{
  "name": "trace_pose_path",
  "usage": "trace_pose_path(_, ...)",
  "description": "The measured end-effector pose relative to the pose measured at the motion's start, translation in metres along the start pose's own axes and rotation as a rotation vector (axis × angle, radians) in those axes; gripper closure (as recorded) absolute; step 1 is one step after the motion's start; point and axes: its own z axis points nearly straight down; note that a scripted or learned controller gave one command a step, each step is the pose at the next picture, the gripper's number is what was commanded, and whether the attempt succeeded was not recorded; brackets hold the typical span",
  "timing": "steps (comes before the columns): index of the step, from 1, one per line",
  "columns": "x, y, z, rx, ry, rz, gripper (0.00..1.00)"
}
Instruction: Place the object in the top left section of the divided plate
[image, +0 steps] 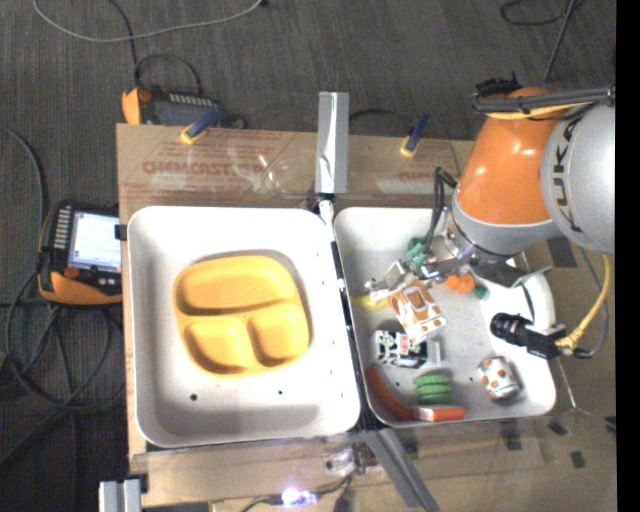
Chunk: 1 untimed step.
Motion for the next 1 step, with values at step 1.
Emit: trace_pose_path(1,0.0552,-0.0113,0.0083,0.000,0.002,-0.179,1.00)
